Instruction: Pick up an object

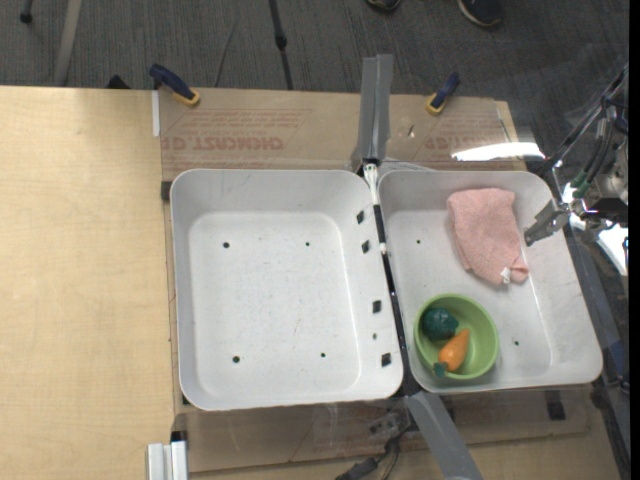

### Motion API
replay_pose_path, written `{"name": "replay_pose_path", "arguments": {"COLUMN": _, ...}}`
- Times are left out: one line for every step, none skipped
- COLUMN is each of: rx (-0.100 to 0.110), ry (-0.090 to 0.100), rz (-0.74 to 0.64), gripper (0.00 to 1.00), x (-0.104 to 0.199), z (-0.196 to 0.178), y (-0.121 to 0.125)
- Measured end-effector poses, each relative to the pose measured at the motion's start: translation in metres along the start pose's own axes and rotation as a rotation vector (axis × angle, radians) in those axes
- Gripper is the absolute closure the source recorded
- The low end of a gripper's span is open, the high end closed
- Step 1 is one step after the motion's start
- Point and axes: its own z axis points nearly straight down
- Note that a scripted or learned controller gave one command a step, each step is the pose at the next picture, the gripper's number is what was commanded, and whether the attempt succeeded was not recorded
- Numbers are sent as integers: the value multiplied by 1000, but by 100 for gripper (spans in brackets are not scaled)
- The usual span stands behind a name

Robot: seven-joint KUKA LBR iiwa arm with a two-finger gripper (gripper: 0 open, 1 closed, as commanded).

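Camera view: one pink cloth (485, 232), one green bowl (457, 337).

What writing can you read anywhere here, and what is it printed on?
"CHEMCAST GP", in faded red, upside down on the brown cardboard sheet under the bins; the last letters are uncertain.
The same print seems to repeat on the cardboard right of the divider, too washed out to read.

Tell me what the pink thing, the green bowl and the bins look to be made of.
Pink cloth: soft fabric, seemingly terry, rumpled and matte. Green bowl: likely plastic, smooth with a faint sheen. Right bin and left bin: probably moulded plastic, white, rounded corners, slightly glossy.
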Motion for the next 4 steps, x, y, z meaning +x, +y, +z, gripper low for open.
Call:
{"name": "replay_pose_path", "arguments": {"rx": 0, "ry": 1, "rz": 92, "gripper": 0, "x": 32, "z": 165, "y": 16}}
{"name": "replay_pose_path", "arguments": {"rx": -43, "ry": -15, "rz": 26, "gripper": 0, "x": 76, "z": 156, "y": -43}}
{"name": "replay_pose_path", "arguments": {"rx": -56, "ry": -23, "rz": -12, "gripper": 0, "x": 82, "z": 153, "y": -45}}
{"name": "replay_pose_path", "arguments": {"rx": -61, "ry": -24, "rz": -71, "gripper": 0, "x": 89, "z": 152, "y": -43}}
